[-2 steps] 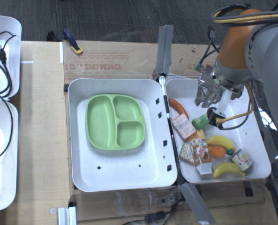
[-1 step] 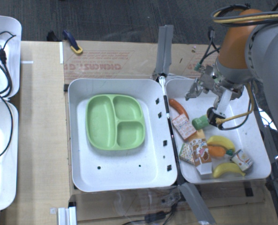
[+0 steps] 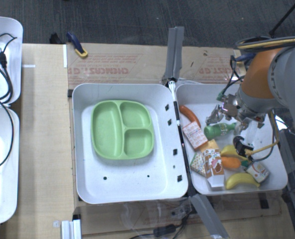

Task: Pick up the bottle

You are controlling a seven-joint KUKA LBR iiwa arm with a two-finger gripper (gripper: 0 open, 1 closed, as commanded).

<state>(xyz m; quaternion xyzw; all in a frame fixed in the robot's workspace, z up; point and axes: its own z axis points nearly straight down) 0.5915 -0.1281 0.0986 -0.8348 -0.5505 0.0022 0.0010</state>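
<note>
A: What is the gripper (image 3: 226, 114) doing?

B: It is hanging over the right bin (image 3: 279, 183), beside the green bottle (image 3: 218, 130) — whether it is grasping, I cannot tell.

A: Where is the bottle lying?

B: On its side near the bin's middle, with a packet (image 3: 193, 135) and a banana (image 3: 230, 151) crowding it — a descent risks nudging them or slipping off.

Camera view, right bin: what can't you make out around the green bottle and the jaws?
- Small green plastic bottle: its right end is hidden by the gripper, so contact is unclear.
- Jaws: open or shut cannot be told; the grey arm's wrist covers them.
- Printed carton labels: too small to read.
- Right white bin: far edge covered by the arm.
</note>
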